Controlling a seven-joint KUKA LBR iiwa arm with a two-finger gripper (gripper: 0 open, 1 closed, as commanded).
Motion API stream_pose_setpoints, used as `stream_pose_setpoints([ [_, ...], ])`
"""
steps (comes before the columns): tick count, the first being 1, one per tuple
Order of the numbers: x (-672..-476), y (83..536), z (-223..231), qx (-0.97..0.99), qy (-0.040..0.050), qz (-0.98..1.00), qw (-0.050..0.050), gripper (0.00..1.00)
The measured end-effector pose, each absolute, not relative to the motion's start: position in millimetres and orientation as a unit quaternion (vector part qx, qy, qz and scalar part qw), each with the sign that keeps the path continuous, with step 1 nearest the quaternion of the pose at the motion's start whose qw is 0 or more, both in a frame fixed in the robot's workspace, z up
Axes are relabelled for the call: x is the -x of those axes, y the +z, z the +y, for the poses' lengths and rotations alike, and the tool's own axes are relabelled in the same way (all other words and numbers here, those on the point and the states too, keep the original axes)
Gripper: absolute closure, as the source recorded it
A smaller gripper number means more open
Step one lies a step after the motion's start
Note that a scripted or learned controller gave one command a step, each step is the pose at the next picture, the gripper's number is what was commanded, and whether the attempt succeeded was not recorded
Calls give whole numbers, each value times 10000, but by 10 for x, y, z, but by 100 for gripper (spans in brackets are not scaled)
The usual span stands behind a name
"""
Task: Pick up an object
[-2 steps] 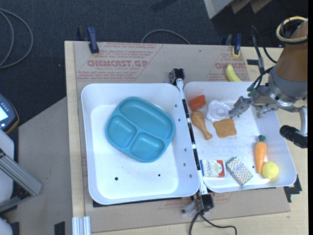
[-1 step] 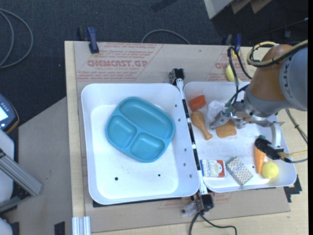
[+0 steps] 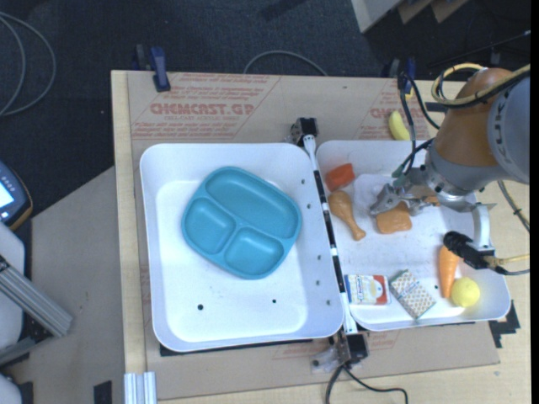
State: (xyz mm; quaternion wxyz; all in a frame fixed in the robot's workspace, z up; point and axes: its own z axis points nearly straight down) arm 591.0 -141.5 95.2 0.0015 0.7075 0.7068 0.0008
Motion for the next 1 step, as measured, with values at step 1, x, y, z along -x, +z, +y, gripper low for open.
stream_pose_setpoints([
  [1, -6406, 1917, -325, -7026, 59, 7115, 43, 100],
])
